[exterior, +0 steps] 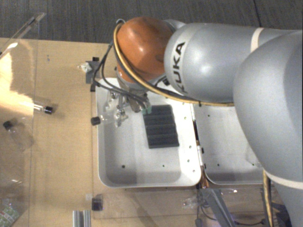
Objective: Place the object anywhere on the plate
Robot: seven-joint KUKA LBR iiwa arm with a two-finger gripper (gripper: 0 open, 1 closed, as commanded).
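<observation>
Landmark: the left shallow white bin (142, 176), the one the big grey arm (222, 65) leans over from the right.
Plate: a dark, ribbed, rectangular slab (161, 126) lies flat on the floor of that bin, toward its upper right part. I take this to be the plate, since nothing else there looks like one.
Plate axis: its long side runs from the bin's far wall toward its near wall, leaning slightly to the right at the near end; the ribs cross it the short way.
Pincer: the two-finger gripper (120, 110) hangs over the upper left part of the bin, just beside the slab's upper left corner. It is a tangle of clear and dark parts, and I cannot tell its state.
Object: something small and pale may sit at the gripper's tip, above the bin floor, but it is too blurred to name or to give a heading.
Risk, offset: the tip looks to stand left of the slab, so a release here would likely drop onto bare bin floor.
Risk, empty hold: if nothing is really held, the placing move achieves nothing.
Risk, ribs: a small item could roll along a groove and off the edge.
</observation>
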